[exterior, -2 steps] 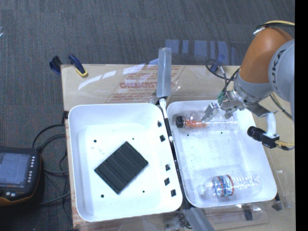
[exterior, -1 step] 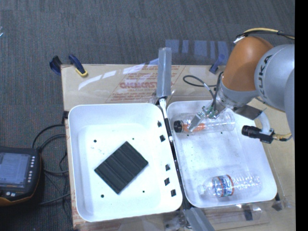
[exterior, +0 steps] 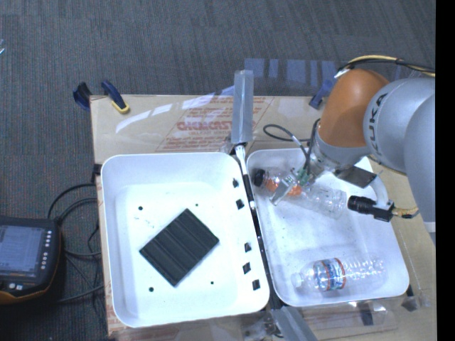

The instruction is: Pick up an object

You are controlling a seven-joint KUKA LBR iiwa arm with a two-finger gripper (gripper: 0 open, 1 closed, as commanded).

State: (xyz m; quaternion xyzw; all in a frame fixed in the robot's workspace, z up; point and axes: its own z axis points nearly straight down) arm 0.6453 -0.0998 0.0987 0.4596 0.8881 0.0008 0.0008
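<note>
Currently arm reaches into right bin from right. Gripper low at bin's upper-left area, on clear plastic bottle with orange label; grip state cannot be told. Second clear bottle with red-blue label lies on side near bin's front edge, well apart. Left bin holds dark ribbed square pad, lying flat, turned diagonally.

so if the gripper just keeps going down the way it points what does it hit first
Most likely the clear bottle with the orange cap lying in the right bin; the gripper looks right at it, though depth is unclear.
</note>
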